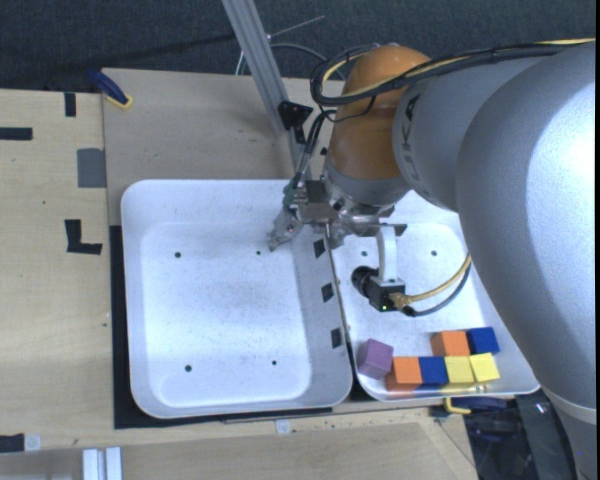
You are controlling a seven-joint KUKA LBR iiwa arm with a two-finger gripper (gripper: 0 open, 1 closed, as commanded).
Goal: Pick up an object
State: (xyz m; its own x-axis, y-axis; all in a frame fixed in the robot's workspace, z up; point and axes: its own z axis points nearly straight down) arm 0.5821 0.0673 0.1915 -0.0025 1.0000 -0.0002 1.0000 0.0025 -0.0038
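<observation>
Claw (pixel 283 230) over left bin (pixel 140 268) — at its right wall.

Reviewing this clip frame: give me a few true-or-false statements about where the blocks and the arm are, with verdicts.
1. The blocks lie in the right bin. True.
2. The gripper hangs over the blocks. False: it is at the far edge of the left bin, near the divider, away from them.
3. A purple block sits at the left end of the cluster. True.
4. The blocks are scattered across both bins. False: they are bunched in the right bin's near corner.
5. A green block lies among them. False: the colours are purple, orange, blue and yellow.
</observation>
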